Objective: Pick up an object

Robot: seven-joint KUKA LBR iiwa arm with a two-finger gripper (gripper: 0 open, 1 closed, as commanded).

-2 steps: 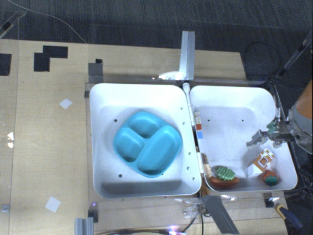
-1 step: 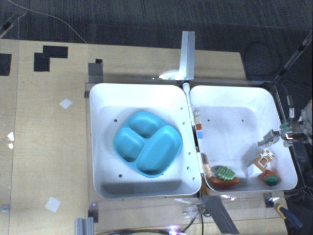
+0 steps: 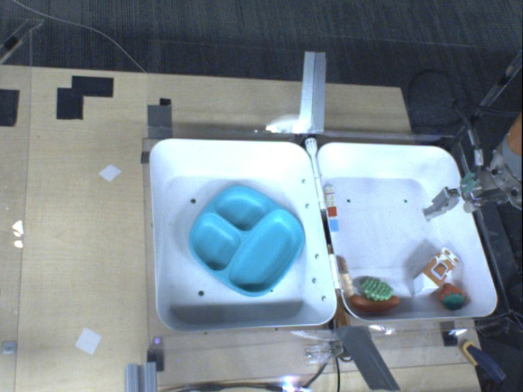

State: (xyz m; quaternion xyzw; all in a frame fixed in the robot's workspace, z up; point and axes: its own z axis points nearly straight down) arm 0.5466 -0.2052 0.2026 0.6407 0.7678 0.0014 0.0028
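Note:
The right bin (image 3: 384, 178) holds three small objects along its near side. A green knobbly piece on a brown base (image 3: 376, 292) lies near the bottom left corner. A white and orange box (image 3: 440, 266) sits tilted further right. Just below the box rests an orange and green toy (image 3: 452, 298). My gripper (image 3: 439, 205) hangs over the right side of this bin, above and apart from the box, with nothing seen in it. The arm (image 3: 494, 182) comes in from the right edge.
The left bin (image 3: 172, 219) holds a blue divided plate (image 3: 247, 239) in its middle. A metal post (image 3: 314, 92) stands behind the seam between the bins. The wooden bench (image 3: 73, 243) stretches to the left, with black markers at the far left.

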